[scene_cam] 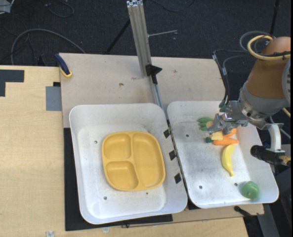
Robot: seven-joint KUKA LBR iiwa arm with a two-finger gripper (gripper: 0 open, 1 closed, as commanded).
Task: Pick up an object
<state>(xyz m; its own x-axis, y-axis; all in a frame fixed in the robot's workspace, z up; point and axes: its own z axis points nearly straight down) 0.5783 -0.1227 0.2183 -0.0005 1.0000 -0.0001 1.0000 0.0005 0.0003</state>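
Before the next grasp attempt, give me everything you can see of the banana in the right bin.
The banana is a small yellow toy, smooth and plastic-looking, curved, lying flat on the floor of the right bin. It runs roughly top to bottom in the camera view, its lower tip tapering to a point. Its upper end lies right beside the orange carrot-like piece; whether they touch is unclear. The gripper is above that cluster, not on the banana. The green round object sits apart, near the bin's lower right corner.
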